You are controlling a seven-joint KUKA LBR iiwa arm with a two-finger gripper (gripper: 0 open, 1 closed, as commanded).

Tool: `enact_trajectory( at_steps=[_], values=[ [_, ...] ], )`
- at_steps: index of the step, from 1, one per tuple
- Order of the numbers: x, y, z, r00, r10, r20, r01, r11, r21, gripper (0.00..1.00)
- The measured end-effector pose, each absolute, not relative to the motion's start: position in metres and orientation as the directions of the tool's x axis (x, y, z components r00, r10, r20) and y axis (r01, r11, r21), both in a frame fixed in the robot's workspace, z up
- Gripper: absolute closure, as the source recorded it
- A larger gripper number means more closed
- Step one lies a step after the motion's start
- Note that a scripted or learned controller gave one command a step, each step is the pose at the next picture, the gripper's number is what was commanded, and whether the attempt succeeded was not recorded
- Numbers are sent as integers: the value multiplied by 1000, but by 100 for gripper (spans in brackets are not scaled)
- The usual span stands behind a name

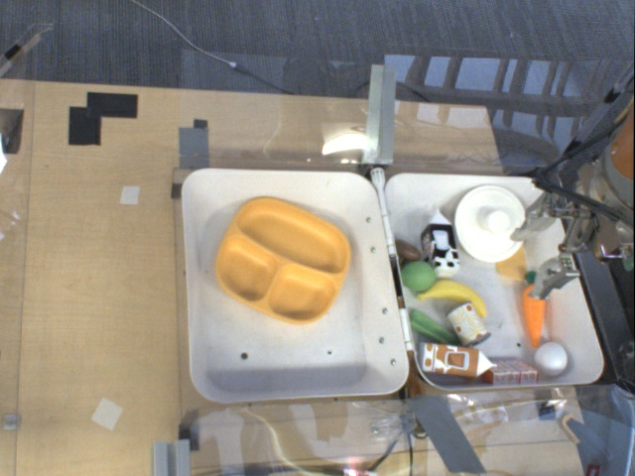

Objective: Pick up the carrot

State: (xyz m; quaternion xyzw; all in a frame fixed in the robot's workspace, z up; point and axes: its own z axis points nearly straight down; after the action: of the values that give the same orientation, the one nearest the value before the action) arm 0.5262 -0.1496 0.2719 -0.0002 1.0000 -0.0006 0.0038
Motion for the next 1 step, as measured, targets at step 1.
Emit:
enact_trajectory(
  at_steps=[1],
  values=[
    [522,-175,130,-998,66,5,66,998,2,0]
  ],
)
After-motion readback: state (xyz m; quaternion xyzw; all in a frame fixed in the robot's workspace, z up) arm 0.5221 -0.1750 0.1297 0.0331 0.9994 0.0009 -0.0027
